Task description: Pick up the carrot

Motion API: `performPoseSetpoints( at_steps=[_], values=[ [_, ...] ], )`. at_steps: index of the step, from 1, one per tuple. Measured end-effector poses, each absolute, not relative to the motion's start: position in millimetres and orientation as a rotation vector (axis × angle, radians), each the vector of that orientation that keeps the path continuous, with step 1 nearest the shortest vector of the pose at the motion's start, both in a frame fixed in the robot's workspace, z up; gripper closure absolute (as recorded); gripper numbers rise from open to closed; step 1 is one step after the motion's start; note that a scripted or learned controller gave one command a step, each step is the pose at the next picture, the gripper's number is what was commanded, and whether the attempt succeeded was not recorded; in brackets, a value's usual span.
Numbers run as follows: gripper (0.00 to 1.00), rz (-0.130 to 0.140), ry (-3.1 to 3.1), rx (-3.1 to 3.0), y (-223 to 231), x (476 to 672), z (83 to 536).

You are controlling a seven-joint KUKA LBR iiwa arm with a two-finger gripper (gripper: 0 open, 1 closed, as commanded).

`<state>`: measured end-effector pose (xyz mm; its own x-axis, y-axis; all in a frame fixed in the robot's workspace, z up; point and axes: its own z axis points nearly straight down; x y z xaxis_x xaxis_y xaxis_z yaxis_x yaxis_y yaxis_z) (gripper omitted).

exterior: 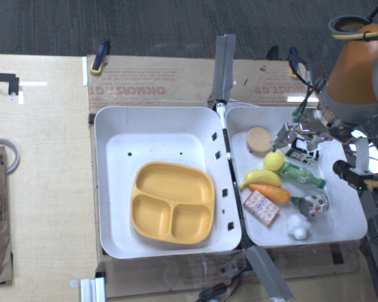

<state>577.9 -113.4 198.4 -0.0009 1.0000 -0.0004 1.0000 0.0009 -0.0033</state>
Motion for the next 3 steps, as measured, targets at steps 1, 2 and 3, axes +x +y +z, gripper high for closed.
performPoseSetpoints(
  at_steps=[1, 2, 3],
  values=[
    [0.0, 0.003, -2.403, -2.021, -64, 509.8, 191],
    [0.0, -0.022, -2.222, -2.245, -98, 488.4, 100],
    [1.0, -0.019, -2.218, -2.256, -101, 488.9, 110]
  ],
)
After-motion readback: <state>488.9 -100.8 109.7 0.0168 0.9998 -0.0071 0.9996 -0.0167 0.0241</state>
